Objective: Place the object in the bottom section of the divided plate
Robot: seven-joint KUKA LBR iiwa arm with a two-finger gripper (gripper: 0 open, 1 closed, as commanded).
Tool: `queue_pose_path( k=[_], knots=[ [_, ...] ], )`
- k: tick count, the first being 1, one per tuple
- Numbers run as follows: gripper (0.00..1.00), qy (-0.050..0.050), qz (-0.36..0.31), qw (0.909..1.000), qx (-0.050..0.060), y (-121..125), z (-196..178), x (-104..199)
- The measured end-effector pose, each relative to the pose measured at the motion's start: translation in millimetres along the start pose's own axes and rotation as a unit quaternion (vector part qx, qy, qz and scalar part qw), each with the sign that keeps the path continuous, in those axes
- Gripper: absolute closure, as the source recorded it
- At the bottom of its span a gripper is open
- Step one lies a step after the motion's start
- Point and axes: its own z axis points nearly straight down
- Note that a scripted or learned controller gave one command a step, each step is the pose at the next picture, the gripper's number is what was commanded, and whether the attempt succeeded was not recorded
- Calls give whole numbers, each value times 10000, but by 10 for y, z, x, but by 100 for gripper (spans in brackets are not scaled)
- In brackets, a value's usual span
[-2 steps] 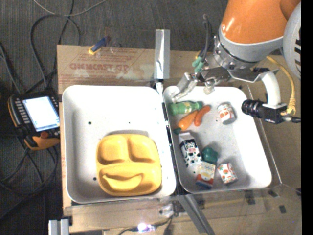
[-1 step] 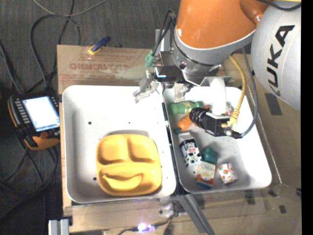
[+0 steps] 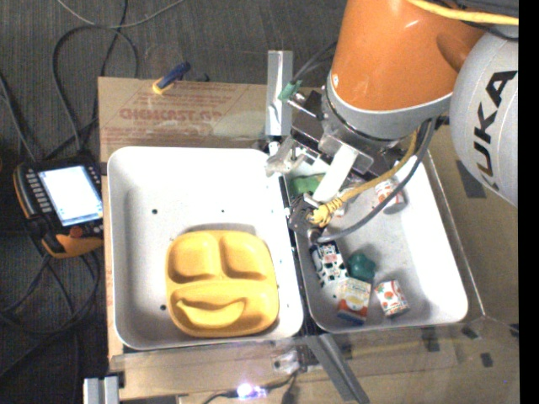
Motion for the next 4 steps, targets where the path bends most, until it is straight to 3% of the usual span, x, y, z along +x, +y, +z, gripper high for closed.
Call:
queue_pose_path(
  k=[1,2,3,4],
  knots=[
    [0,-1,3,10000,-1,1,-1,-1],
    [0,18,3589,9334,-12,-42,-142,57],
    [0,-6,2462,9692,-1,291,160,353],
    [0,-3,2462,9692,-2,292,159,353]
  ],
)
